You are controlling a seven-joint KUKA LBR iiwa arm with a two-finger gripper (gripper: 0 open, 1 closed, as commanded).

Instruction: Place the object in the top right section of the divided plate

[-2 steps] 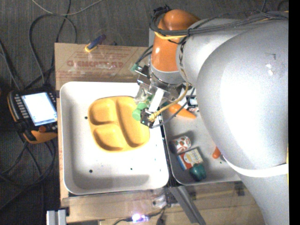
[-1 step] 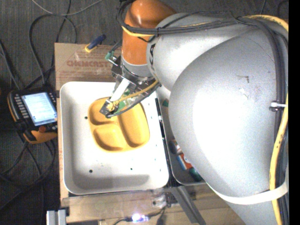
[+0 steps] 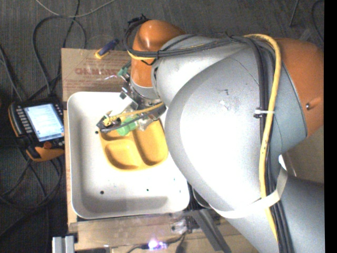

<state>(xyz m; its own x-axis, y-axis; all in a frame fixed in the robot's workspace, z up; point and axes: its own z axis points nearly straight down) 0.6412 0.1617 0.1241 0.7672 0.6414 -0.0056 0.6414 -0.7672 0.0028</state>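
Teach pendant (image 3: 38, 121): at 9 o'clock of the view, off the bench. Its screen is lit, but the text is too small for me to read.
Cardboard (image 3: 92, 73): a sheet under the bin, showing at 10 o'clock. It has red printed letters, reversed or upside down from here, and I cannot make out the words.
Blue-and-yellow tool (image 3: 107, 48): a small thing at the cardboard's 12 o'clock edge, well apart from my work.
White bin (image 3: 87, 183): it holds the plate in its 1 o'clock part.
Divided plate (image 3: 126, 156): yellow, with one wide section at 7 o'clock, one at 3 o'clock, and one at 11 o'clock under me.
Green object (image 3: 125, 129): it shows over the plate's 11 o'clock section, just at 6 o'clock of my gripper. It is too hidden to give a long axis, and no label is visible.
Gripper (image 3: 122, 121): it hangs right over that section. Whether it is spread, pressed together or pinching the green object I cannot tell.
Arm (image 3: 226, 115): my grey bulk covers everything from 1 to 5 o'clock.
Coming move: I judge the green object to be at the target already, so release or a check comes next.
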